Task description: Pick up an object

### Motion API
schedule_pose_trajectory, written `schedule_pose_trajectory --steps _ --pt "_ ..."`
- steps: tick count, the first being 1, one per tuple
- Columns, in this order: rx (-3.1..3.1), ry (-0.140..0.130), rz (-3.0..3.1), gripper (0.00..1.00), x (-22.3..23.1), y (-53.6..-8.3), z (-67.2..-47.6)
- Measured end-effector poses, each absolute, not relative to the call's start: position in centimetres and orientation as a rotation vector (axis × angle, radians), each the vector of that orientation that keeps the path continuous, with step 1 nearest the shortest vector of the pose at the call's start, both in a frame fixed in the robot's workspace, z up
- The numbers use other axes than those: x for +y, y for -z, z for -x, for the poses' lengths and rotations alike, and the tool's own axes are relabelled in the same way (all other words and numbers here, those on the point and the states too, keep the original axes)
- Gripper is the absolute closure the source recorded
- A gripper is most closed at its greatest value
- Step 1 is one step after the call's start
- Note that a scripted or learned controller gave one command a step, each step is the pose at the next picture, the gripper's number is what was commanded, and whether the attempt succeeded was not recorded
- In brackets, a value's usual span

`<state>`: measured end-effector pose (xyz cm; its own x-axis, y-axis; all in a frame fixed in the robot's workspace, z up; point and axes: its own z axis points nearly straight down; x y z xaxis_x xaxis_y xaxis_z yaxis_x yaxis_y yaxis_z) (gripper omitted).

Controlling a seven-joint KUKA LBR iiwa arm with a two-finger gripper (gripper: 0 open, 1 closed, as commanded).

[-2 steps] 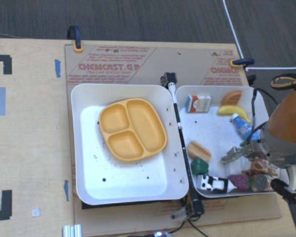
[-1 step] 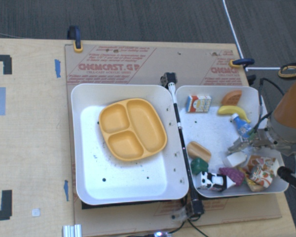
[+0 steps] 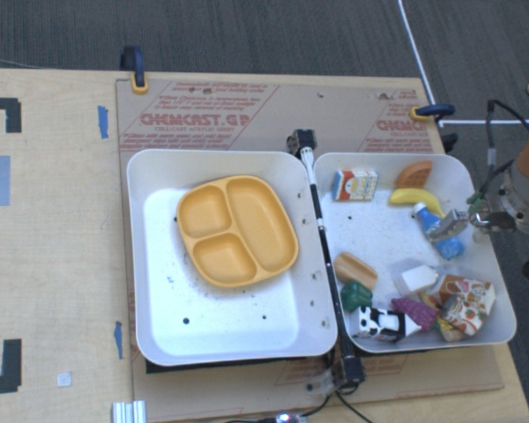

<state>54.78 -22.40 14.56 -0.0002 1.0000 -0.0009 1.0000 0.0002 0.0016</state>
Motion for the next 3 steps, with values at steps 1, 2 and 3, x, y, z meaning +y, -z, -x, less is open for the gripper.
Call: schedule_pose_trajectory --steps 1,2,3 --pt "2.235 -0.019 -2.219 0.00 -21.6 -9.7 -56.7" --pt "2.216 -0.002 -2.215 0.00 -19.6 -8.8 -56.4" --pt "2.209 -0.003 -2.210 1.00 -19.9 -10.0 -56.6"
